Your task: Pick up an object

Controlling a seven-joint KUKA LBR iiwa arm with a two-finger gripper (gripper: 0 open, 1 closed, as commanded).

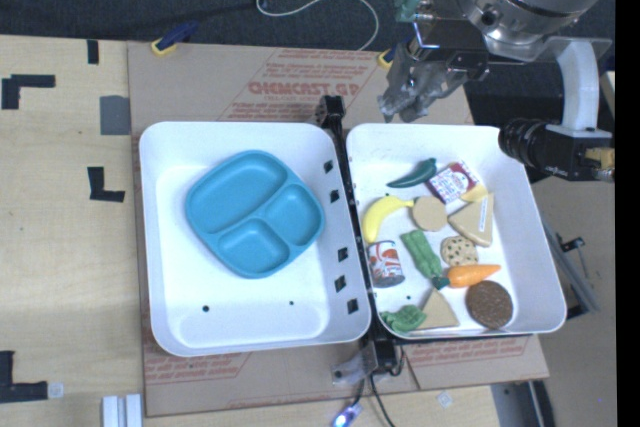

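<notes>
My gripper point(408, 100) hangs above the bench just behind the back rim of the right bin point(525, 177), near the divide between the two bins. Nothing shows in it. The right bin holds several toy foods: a yellow banana point(385, 213), a dark green chili point(412, 175), a red packet point(450, 181), a cheese wedge point(476, 219), a green pickle point(422, 253), a small can point(386, 263), a carrot point(472, 274), a chip cookie point(458, 250) and a brown round patty point(490, 303). All lie in front of the gripper and lower in the view.
The left bin point(165, 215) holds a blue divided plate point(255, 212). A green leafy piece point(403, 318) and a tan wedge point(440, 308) lie at the right bin's front rim. Brown cardboard point(290, 80) underlies both bins, and a white cable point(300, 10) loops behind it.
</notes>
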